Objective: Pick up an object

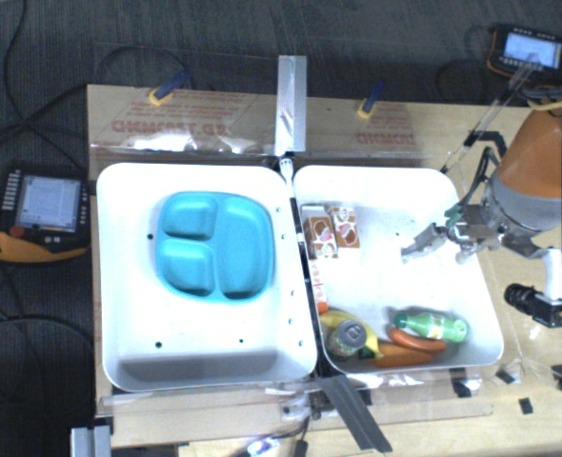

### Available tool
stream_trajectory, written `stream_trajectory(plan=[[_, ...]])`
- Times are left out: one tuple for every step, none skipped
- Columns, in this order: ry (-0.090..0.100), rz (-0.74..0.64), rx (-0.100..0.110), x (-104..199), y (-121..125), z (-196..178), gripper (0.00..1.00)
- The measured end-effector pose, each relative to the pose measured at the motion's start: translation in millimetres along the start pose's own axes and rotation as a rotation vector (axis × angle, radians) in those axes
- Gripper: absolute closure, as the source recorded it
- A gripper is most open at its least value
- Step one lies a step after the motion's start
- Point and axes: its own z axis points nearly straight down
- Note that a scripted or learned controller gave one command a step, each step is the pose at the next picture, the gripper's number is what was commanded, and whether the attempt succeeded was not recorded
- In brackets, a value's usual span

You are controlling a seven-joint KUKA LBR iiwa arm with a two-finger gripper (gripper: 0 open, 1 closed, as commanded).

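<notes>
The gripper (422,247) hangs over the bare floor of the right bin (386,184), right of centre in the frame, its fingers spread apart and nothing between them. The nearest pickable thing, by my reading, is the green bottle (431,327) at the lower right, lying on its side almost straight below the gripper in the frame (long axis running left to right), just above an orange carrot-like piece (410,353). The small carton (331,231) lies well apart to the left.

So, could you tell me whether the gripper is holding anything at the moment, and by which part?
Nothing is held: the gripper hangs over bare floor of the right bin, apart from the bottle and cartons.
</notes>
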Motion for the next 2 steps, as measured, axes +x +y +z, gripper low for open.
stream_trajectory(plan=[[-0.001,0.375,0.001,46,64,57,0.00],[-0.004,0.428,-0.001,-36,76,46,0.00]])
